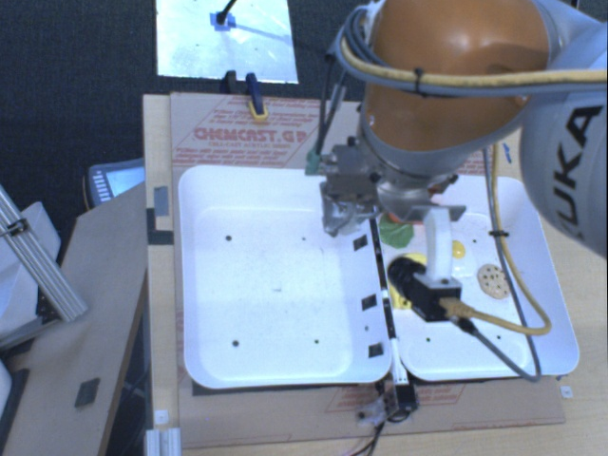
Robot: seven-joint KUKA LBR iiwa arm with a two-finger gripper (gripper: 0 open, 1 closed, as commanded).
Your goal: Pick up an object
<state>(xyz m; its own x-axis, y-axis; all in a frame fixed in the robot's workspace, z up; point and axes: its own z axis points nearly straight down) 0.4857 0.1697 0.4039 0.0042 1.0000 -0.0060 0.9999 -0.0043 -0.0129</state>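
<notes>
My gripper (344,215) hangs under the big orange wrist, over the top of the divider between the two bins. The wrist hides what lies directly beneath it. In the right bin (532,364) I see a green object (397,232) just right of the gripper, partly covered by the arm. A small yellow piece (459,250) and a round tan, speckled disc (491,280) lie further right. Another yellow object (403,299) peeks out beneath a black unit on the arm.
The left bin (195,255) is a plain white tray with small dark marks. A black unit (423,291) with a yellow cable (503,329) hangs off the arm over the right bin. A blue-and-yellow clamp (255,98) sits on the bench's far edge.
</notes>
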